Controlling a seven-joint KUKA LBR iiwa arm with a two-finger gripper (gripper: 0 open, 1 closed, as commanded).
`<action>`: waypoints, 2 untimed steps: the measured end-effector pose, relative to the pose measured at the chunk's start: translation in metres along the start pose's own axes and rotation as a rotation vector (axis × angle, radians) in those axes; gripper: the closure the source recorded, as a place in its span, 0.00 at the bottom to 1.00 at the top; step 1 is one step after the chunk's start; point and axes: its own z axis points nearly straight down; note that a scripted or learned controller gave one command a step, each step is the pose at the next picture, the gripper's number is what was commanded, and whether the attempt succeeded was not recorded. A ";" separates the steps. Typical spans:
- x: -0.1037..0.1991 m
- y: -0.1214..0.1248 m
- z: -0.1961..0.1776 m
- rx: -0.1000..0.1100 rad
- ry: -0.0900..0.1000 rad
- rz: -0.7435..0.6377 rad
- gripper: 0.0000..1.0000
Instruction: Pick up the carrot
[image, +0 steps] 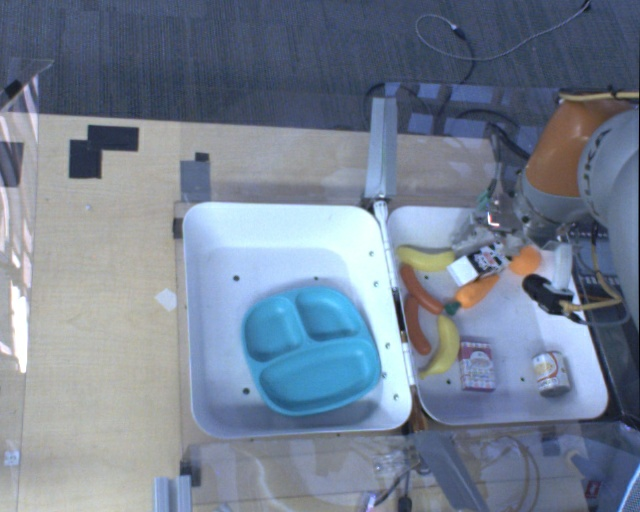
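Note:
The carrot (481, 289) is orange with a small green end. It lies at a slant in the right bin (580, 400), its green end near the bananas and its thick end (526, 262) up to the right. My gripper (503, 268) comes down from the grey and orange arm (580, 160) at the bin's upper right. It is shut across the carrot's middle, and one finger (506, 270) hides a short stretch of it. I cannot tell whether the carrot is off the bin floor.
The right bin also holds two yellow bananas (445, 345), a red sausage (416, 300), a small red box (476, 365) and a small can (549, 372). A blue divided plate (310, 348) sits in the left bin (215, 240). Black cables (560, 297) hang beside the gripper.

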 end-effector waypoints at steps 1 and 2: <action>0.029 0.013 0.017 0.028 0.001 -0.225 0.00; 0.035 -0.042 0.017 0.032 0.002 -0.155 0.00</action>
